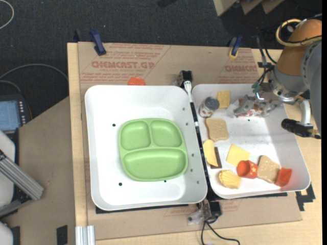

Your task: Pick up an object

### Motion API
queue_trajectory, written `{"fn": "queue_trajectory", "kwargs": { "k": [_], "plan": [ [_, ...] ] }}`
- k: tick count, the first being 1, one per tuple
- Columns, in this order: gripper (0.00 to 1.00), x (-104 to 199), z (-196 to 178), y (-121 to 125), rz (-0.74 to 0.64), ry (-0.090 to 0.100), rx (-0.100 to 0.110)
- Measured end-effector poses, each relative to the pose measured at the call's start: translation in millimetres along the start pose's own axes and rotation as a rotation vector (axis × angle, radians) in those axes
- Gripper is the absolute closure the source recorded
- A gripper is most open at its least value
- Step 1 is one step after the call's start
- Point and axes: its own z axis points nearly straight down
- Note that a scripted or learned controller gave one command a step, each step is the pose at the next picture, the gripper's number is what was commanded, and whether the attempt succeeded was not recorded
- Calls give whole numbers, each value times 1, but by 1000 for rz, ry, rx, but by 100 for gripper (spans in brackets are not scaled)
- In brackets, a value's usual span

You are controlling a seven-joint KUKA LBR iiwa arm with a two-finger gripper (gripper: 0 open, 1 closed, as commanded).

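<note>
Cardboard-brown worktop (153, 228) fills the near edge, flat and matte, with faint red print at its far side. Two shallow white bins sit on it side by side, smooth plastic with rounded corners. Inside the left bin (102, 137) lies a pale green plate (152, 149), a rounded rectangle moulded into three compartments.

At the far end of the right bin (301, 172) is the grey arm (296, 70), reaching in from the right, with an orange band above its wrist. Its metal claw (250, 106) hangs low over the bin's far part, just beside a small grey round piece (211, 104); I cannot tell whether it is wide or narrow, and I see nothing in it.

Toy food pieces are scattered across the right bin: a tan bread slice (218, 129), a yellow cheese wedge (237, 154), a tan textured block (267, 168), a yellow banana (211, 153), a ridged yellow lump (229, 178), a small yellow square (223, 98), a red piece (246, 169), and an orange piece (284, 176) at the near right corner.
</note>
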Motion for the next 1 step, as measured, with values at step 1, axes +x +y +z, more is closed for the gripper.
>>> {"fn": "queue_trajectory", "kwargs": {
  "k": [1],
  "plan": [
    [0,-3,1,1,-1,2,-6]
  ]
}}
